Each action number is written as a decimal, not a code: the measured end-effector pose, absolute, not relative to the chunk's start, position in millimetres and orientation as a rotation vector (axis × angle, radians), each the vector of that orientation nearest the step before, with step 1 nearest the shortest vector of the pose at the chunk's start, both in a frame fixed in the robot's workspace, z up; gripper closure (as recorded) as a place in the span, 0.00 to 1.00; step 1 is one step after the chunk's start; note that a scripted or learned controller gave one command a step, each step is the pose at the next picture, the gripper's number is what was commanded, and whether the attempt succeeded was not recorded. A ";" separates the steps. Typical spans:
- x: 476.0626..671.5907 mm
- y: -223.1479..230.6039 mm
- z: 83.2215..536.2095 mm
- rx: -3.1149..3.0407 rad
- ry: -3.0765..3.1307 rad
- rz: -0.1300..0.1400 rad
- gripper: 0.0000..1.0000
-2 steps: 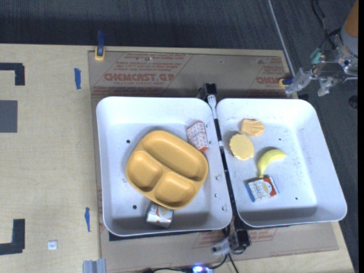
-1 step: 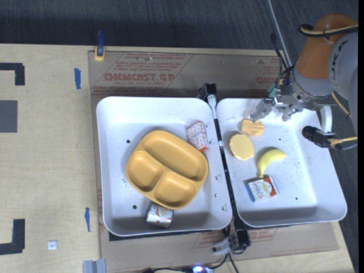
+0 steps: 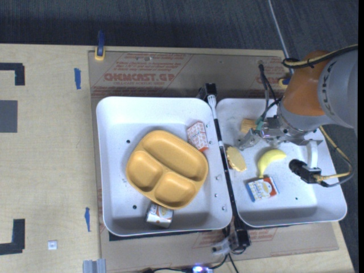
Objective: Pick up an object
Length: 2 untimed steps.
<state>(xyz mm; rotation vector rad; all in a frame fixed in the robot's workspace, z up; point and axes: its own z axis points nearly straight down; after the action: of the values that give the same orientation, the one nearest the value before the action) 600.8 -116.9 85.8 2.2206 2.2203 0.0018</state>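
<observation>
The arm (image 3: 318,95) is leaning in from the three o'clock side and hanging over the right bin (image 3: 330,209), with the jaws sitting low at about ten o'clock of that bin. They're pointing toward a small yellow chunk (image 3: 248,125), which is lying just beside them up near the bin's eleven o'clock corner. The wrist and cabling are crowding that spot, so I can't tell how far the jaws are standing open or whether anything is sitting between them. I'm not calling a catch.

Plenty is on offer in there. A pale yellow lump (image 3: 236,158) is resting at nine o'clock close to the wall, a banana-shaped piece (image 3: 271,158) is lying near the middle, and a small blue-and-red carton (image 3: 261,188) is lying at seven o'clock. Over in the left bin (image 3: 108,152), a big yellow divided tray (image 3: 166,168) is taking up the middle. A red-and-white packet (image 3: 197,135) is sitting at the tray's two o'clock, and a small silvery pack (image 3: 159,215) is peeking out at its six o'clock.

To my eye this is the approach-and-grasp step, with nothing looking lifted clear. The next move is calling for the jaws to centre on one item, the chunk being nearest, close on it squarely, then lift straight up. The wall is leaving little room on that side, so a nudge could push the chunk away.
</observation>
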 end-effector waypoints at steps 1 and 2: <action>525.4 -136.7 85.9 2.221 2.218 0.000 0.00; 480.5 -121.1 86.1 2.219 2.219 0.004 0.00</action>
<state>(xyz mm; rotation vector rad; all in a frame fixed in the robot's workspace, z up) 480.5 -121.1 86.1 2.2195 2.2195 0.0040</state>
